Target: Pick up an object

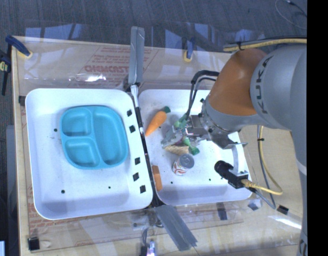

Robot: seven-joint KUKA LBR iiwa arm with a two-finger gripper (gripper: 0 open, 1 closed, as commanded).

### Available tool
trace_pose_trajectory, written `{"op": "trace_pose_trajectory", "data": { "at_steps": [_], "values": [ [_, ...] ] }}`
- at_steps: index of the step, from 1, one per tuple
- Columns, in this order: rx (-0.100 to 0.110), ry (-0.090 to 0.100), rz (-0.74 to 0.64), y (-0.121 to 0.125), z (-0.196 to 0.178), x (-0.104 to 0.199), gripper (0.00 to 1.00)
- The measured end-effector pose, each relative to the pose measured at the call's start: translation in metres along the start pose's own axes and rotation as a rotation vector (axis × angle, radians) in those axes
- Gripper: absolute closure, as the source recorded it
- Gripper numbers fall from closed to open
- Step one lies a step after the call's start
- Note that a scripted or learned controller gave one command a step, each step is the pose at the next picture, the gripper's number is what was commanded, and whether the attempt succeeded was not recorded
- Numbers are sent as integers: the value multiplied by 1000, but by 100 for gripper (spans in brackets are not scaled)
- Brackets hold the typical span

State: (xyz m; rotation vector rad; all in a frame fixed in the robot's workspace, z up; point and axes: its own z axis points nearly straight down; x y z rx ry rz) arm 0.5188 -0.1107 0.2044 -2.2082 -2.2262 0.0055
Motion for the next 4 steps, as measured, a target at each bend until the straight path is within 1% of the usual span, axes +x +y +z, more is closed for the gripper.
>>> {"op": "trace_pose_trajectory", "data": {
  "at_steps": [1, 2, 3, 4],
  "values": [
    [-1, 0, -34, 14, 54, -81, 0],
    [-3, -1, -35, 51, 114, -99, 0],
    [0, -1, -39, 51, 105, -99, 100],
    [-3, -1, -82, 34, -18, -68, 100]
  ]
}}
